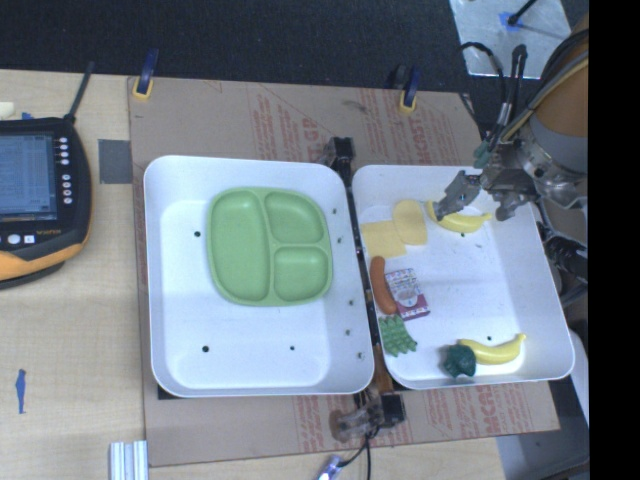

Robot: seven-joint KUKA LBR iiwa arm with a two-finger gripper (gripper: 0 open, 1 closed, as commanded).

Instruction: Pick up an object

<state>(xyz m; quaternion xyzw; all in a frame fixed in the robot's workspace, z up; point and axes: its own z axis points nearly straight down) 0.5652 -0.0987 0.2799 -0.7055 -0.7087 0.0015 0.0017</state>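
My gripper [481, 201] hangs over the back of the right bin [520, 278], its two fingers spread apart and open. A small yellow piece [461, 223] lies on the bin floor just below and between the fingers, close to the left finger [454, 194]; nothing is gripped. Further left in the same bin lie pale yellow cheese slices [396, 227], a brown sausage [378, 282], a pink packet [406, 291] and a green leafy toy [398, 337]. A yellow banana [496, 350] and a dark green lump [460, 361] rest near the front rim.
The left bin [180, 288] holds a green divided plate [270, 245]. A teach pendant [35, 193] sits on the bench at far left. Blue clamps [146, 73] pin the cardboard at the back. Cables run down the arm at the right.
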